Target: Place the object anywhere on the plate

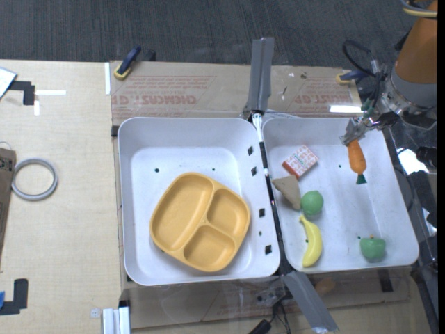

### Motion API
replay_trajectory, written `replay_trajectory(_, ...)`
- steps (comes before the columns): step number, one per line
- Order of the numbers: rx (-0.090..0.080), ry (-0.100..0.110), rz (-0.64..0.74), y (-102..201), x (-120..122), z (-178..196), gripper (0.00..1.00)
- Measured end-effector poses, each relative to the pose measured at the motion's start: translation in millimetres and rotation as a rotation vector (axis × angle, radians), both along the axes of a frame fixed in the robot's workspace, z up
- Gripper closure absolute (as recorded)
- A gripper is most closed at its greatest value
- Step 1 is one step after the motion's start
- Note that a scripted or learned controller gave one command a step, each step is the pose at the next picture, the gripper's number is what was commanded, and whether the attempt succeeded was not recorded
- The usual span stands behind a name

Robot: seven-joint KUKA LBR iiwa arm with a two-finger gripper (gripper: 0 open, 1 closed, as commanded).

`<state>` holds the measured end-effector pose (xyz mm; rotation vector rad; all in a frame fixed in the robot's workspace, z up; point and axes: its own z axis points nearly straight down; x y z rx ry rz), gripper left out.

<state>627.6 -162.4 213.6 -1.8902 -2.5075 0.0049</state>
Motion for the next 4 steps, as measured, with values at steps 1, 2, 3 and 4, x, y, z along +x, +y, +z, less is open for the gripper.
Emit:
replay_trajectory(1, 0.000, 0.000, -0.030, 24.1, -8.2, 118.5, 1.00)
replay_trajectory(2, 0.001, 0.001, 0.120, 88.7, 16.2, -14.1, 1.00)
replay_trajectory(3, 0.001, 0.002, 0.268, 172.2, 18.0, -24.9, 1.00)
replay_trajectory(4, 0.002, 0.001, 0.439, 236.3, -37.1, -24.1, 1.00)
